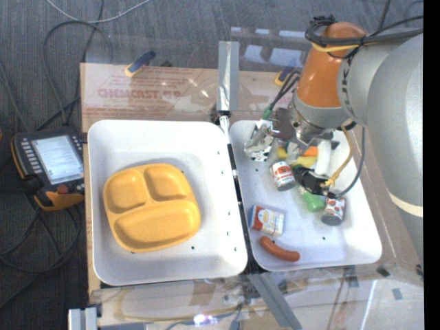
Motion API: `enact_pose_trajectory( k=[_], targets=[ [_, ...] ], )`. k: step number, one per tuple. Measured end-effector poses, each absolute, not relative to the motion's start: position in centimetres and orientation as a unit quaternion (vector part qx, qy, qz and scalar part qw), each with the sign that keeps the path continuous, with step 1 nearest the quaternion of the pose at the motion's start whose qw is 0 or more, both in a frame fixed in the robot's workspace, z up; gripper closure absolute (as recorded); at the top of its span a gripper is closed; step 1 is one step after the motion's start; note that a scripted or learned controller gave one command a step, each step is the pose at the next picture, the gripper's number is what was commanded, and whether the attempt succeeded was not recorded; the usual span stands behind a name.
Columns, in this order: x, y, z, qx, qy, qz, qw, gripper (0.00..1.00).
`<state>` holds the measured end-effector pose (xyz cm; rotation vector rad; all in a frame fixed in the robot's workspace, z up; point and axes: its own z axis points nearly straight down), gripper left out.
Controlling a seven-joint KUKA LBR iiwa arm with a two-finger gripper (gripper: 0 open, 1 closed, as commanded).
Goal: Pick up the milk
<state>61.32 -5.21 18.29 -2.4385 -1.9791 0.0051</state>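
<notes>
Right bin, upper-left corner: the gripper poised directly over the milk, a small black-and-white carton just below and toward the viewer from its fingertips, close to the dividing wall; whether the fingers are parted or clenched cannot be told, and the carton's long axis is unclear

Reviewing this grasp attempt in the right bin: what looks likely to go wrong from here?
1. The gripper sits at the bin's far-left corner over a small black-and-white carton, probably the milk; the bin wall is close and may block a finger.
2. A red-labelled can lies just beside the carton and may get nudged or grabbed instead.
3. The arm's wrist hides items beneath, so contact there goes unseen.
</notes>
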Motion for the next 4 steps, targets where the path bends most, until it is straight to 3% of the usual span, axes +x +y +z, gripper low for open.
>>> enact_pose_trajectory(
  k=[1, 2, 3, 4],
  targets=[
    [64.1, -9.7, 8.9, -0.702, -0.712, -0.0007, -0.004, 0.00],
    [64.1, -9.5, 9.9, -0.701, -0.713, -0.0017, -0.001, 1.00],
    [66.0, -14.6, 8.7, -0.735, -0.677, 0.0128, 0.032, 1.00],
    [65.7, -13.4, 8.6, -0.830, -0.557, 0.0229, 0.025, 1.00]
  ],
)
